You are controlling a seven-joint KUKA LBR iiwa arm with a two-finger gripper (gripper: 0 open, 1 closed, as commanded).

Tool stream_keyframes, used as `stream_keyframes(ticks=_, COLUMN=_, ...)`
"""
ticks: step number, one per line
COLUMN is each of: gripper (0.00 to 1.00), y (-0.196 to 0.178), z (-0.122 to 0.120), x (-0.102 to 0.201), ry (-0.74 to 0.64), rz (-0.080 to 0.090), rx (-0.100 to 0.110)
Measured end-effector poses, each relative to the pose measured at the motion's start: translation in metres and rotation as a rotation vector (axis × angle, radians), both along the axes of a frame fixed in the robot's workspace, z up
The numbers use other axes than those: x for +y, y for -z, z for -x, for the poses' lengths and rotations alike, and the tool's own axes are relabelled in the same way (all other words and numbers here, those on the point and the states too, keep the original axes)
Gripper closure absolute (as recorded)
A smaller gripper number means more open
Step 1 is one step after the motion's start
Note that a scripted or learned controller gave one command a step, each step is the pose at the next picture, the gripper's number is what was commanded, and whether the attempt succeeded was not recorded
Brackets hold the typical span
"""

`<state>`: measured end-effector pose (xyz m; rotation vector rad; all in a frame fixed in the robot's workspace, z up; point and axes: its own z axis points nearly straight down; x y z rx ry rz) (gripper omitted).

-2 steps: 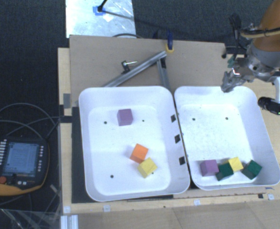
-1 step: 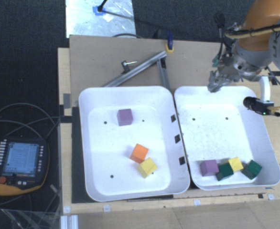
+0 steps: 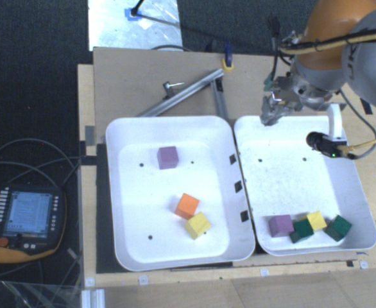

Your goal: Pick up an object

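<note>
Both bins point(image 3: 120, 172) were white. The left one held a purple cube point(image 3: 167, 157), an orange cube point(image 3: 187, 205) and a yellow cube point(image 3: 198, 224). The right bin point(image 3: 361, 197) held a purple block point(image 3: 280, 224), a yellow block point(image 3: 316, 220) and two dark green blocks point(image 3: 301, 230) point(image 3: 338, 227). The arm point(image 3: 367, 56) was grey with an orange band point(image 3: 339, 18). The bench point(image 3: 111, 82) was tan; the floor point(image 3: 27, 56) was dark. The pendant point(image 3: 24, 220) showed a pale blue screen on an orange-edged casing.

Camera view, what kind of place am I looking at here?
Probably a robotics lab test bench: a grey and orange arm reaches over two white bins holding small coloured blocks, and a teach pendant with a screen lies on the dark floor beside them.
</note>
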<state>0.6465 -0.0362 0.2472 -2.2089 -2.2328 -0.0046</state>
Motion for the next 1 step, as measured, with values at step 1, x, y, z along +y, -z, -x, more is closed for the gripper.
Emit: stream_keyframes(ticks=1, gripper=1.00, y=0.0061, z=0.0061, x=0.0537, ry=0.000, rz=0.000, rx=0.001)
